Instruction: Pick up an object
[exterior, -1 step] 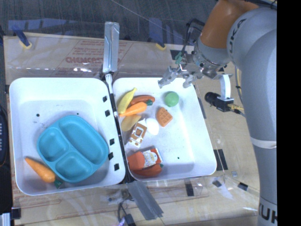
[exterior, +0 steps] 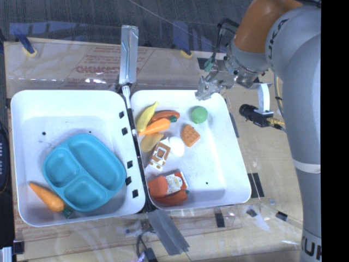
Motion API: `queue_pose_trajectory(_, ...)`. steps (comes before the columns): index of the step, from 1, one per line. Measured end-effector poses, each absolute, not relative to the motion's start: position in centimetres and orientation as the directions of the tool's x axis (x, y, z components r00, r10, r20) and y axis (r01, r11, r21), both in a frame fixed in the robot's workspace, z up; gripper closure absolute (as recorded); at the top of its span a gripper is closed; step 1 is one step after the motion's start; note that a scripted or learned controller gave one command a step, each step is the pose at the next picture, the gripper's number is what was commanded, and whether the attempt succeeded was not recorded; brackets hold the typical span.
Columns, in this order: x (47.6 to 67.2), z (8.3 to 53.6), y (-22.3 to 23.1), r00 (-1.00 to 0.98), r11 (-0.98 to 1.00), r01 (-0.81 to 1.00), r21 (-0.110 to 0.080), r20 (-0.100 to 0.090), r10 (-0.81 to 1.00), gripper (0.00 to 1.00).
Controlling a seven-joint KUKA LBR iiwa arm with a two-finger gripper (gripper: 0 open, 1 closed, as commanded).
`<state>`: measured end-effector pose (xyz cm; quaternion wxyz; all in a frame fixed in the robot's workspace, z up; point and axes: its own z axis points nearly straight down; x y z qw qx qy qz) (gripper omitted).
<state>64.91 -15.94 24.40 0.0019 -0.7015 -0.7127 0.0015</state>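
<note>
My gripper [exterior: 204,91] hangs over the far edge of the right bin [exterior: 229,162], just above and slightly right of a green ball [exterior: 199,114]. Nothing shows between its fingers. Below the ball lies an orange waffle-like piece [exterior: 190,135]. Toward the bin's left side sit a yellow banana [exterior: 146,117], a carrot [exterior: 156,126], a reddish sausage [exterior: 166,115], a white egg [exterior: 176,146] and a small printed carton [exterior: 160,155]. At the near edge rests an orange-red packet [exterior: 168,189].
The left bin [exterior: 32,108] holds a blue divided tray [exterior: 84,171] with a carrot [exterior: 47,196] beside it at the near left. A metal divider post [exterior: 128,53] stands between the bins. The arm's grey body [exterior: 297,75] fills the right side.
</note>
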Motion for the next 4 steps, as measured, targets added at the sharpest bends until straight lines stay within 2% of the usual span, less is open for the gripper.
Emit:
queue_pose_trajectory(1, 64.9, 24.4, -15.9, -0.017, 0.017, 1.0, -0.006, 0.001, 1.0, 0.0)
queue_pose_trajectory(2, 61.0, 9.2, -16.9, -0.067, 0.067, 0.998, -0.004, 0.001, 0.998, 0.0)
queue_pose_trajectory(3, 61.1, 10.2, -16.9, -0.071, 0.071, 0.997, -0.004, 0.0, 0.997, 1.0)
queue_pose_trajectory(4, 61.1, 10.2, -16.9, -0.072, 0.072, 0.997, -0.004, 0.0, 0.997, 0.0)
